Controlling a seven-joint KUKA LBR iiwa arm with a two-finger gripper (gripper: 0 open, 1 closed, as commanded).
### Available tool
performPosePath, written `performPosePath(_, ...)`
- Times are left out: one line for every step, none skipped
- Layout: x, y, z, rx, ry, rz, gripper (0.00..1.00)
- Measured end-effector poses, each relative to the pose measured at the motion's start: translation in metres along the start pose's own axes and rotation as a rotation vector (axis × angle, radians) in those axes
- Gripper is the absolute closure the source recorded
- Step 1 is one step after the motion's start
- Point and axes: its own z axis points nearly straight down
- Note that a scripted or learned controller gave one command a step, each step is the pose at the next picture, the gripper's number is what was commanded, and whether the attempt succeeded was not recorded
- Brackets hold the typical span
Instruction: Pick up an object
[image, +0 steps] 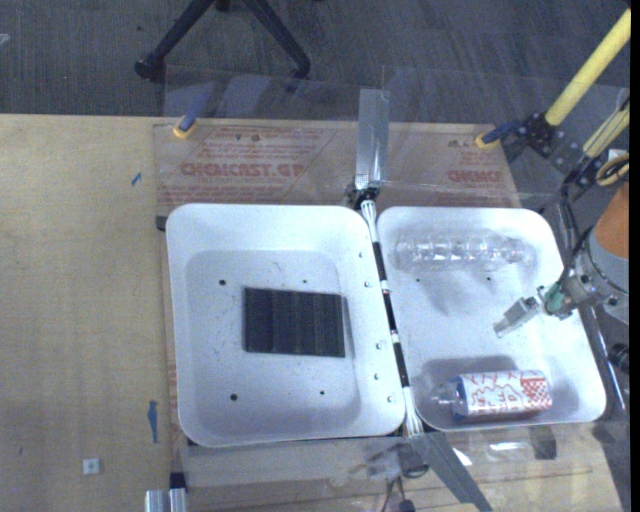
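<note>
I see the gripper (517, 316) over the right bin (575, 352), near its right wall — can't tell its state at this size. Nothing visibly held. Clear plastic bottle (462, 251) lies along the far side; red-and-white can (497, 393) lies on its side at the near edge. Left bin (200, 250) holds a dark flat slab (295, 322), centred.
</note>
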Motion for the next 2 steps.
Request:
performPosePath(0.069, -0.01, 0.085, -0.008, -0.004, -0.073, 0.0)
performPosePath(0.062, 0.05, 0.085, -0.008, -0.004, -0.038, 0.0)
